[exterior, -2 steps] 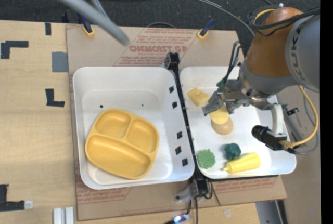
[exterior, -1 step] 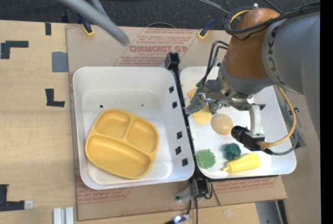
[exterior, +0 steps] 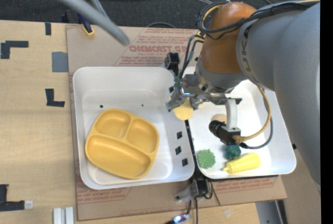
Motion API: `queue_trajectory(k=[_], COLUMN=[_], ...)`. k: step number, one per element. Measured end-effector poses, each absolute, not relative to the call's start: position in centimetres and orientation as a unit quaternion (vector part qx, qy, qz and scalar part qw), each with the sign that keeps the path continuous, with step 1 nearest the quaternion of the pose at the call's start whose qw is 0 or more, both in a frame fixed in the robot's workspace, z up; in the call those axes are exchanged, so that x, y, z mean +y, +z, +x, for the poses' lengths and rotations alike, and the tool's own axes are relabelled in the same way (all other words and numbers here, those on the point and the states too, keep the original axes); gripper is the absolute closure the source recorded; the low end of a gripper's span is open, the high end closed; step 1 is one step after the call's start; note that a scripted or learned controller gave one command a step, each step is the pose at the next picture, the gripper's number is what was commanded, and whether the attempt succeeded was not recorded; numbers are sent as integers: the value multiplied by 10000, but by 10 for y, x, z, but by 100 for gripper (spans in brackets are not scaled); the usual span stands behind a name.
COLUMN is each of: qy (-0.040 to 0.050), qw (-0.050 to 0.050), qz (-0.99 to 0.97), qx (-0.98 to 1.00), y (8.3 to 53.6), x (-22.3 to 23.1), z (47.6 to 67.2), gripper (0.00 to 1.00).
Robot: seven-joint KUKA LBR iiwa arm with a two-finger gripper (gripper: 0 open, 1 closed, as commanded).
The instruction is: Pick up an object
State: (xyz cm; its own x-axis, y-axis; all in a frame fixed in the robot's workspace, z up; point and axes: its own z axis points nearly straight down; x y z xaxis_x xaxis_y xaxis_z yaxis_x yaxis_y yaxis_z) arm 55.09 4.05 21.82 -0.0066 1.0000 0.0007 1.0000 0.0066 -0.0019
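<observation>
The pale yellow disc [exterior: 183, 112] sits right at the claw [exterior: 183, 99], on the wall between the two bins, and looks to be just under or between the fingertips. The view is crowded there, so I cannot tell whether the claw is open, closed or gripping the disc. The disc lies at about 6 o'clock from the claw, touching it or nearly so; being round, it has no long axis to line up with.

In the right bin [exterior: 276, 129], other candidates lie toward 5 o'clock from the claw: a green ball [exterior: 206, 158], a teal piece [exterior: 232, 152] and a yellow corn cob [exterior: 242, 163], its long axis running from 8 to 2 o'clock. In the left bin [exterior: 83, 93] a yellow tray [exterior: 122, 142] lies at 8 o'clock, well apart from the claw
</observation>
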Motion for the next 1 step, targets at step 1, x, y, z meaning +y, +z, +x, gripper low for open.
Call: queue_trajectory(k=[1], qy=[8], qw=[5], qz=[-7051], qx=[-7091], y=[210], x=[93], z=[561], gripper=[100])
